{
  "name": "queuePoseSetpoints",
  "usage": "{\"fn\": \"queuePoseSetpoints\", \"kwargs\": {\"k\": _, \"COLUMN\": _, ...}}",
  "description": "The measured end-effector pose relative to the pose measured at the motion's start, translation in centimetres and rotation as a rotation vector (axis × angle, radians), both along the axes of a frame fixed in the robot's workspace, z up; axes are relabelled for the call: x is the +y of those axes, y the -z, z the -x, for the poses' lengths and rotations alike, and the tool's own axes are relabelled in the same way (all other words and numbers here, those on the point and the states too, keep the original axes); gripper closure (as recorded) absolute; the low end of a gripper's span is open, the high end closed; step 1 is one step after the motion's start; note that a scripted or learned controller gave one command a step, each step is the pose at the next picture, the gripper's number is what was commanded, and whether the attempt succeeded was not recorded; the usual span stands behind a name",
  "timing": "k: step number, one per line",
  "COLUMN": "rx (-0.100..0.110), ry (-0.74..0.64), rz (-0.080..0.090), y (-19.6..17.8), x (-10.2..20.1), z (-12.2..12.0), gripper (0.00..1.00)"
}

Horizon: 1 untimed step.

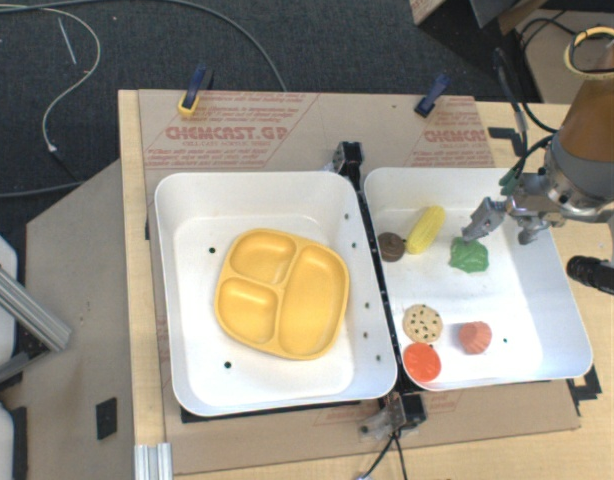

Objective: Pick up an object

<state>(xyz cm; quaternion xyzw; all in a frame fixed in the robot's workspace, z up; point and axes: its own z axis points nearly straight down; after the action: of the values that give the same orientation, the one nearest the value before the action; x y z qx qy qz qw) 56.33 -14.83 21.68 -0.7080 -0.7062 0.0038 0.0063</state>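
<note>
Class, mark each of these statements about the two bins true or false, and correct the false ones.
1. The yellow divided plate lies in the left bin. True.
2. The corn cob lies on that plate. False: it lies in the right bin.
3. The gripper is above the right bin, near the green item. True.
4. The cookie touches the corn cob. False: they lie apart.

"CHEMCAST GP" printed red on brown board (227, 133), twice.

end effector (484, 224) above green toy (469, 257) | right bin (557, 298) | yellow tray (282, 292) left bin (187, 268)
</note>
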Motion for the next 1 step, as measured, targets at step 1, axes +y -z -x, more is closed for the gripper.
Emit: {"fn": "queuePoseSetpoints", "kwargs": {"k": 1, "rx": -0.013, "ry": -0.003, "rz": 0.002, "y": -0.68, "x": 0.03, "z": -0.28, "gripper": 0.0}}
